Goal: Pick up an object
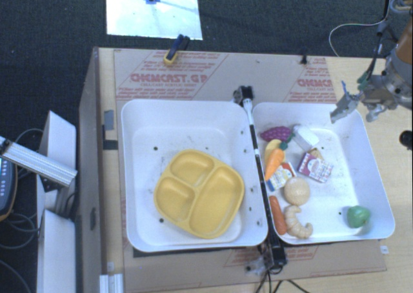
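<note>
Hovering at the upper right corner of the right bin (374, 175), the gripper (356, 108) hangs with its two fingers spread apart and nothing between them. Every candidate for picking lies from it toward about 7 to 8 o'clock, clustered against the bin's left wall.

Nearest along that line is a white cup (304, 137) with a purple piece (276, 133) just beside it at 9 o'clock. Below them sits a small carton (315, 167), then a round beige ball (297, 190) at roughly 7 o'clock from the gripper. A carrot (273, 163) runs with its long axis from about 1 o'clock down to 7 o'clock, close to the wall between the bins. A red sausage (277, 214) lies nearly 12 to 6, and a curled beige piece (300, 224) rests at its right, near the bin's front edge.

Well apart from this pile, a green ball (358, 216) sits alone in the front right corner, almost straight down at 6 o'clock from the gripper.

By my reading, the green ball is the cleaner target, since nothing crowds it. The left bin (139, 156) holds a yellow tray (200, 191), far off at 8 o'clock.
</note>
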{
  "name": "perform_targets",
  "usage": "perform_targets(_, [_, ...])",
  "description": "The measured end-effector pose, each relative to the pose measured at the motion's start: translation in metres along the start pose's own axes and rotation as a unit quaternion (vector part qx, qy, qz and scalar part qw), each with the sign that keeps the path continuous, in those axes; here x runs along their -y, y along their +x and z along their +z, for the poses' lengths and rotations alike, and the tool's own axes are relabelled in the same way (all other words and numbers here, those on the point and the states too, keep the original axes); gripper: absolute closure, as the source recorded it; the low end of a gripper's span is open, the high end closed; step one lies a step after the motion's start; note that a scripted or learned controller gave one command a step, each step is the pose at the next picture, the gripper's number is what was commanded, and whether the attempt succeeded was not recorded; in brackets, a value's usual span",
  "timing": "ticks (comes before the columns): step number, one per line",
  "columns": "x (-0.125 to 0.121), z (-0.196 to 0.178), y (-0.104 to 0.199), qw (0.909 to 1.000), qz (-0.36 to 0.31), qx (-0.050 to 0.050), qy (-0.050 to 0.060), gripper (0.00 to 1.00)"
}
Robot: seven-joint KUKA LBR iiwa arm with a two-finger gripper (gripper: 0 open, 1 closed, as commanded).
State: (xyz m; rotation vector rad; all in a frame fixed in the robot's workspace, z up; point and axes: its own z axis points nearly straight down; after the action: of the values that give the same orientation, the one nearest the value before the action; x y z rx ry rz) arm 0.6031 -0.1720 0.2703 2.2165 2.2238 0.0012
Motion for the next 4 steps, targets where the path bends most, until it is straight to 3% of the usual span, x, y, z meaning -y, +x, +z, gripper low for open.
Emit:
perform_targets(1, [0.019,0.103,0.060,1.0000,-0.001,-0.001,0.001,0.00])
perform_targets(2, [0.003,0.168,0.058,1.0000,0.000,0.001,-0.008,0.00])
perform_targets(3, [-0.056,0.191,0.056,0.9997,-0.002,-0.001,0.024,0.00])
perform_targets(4, [-0.042,0.181,0.027,1.0000,0.001,0.000,0.000,0.00])
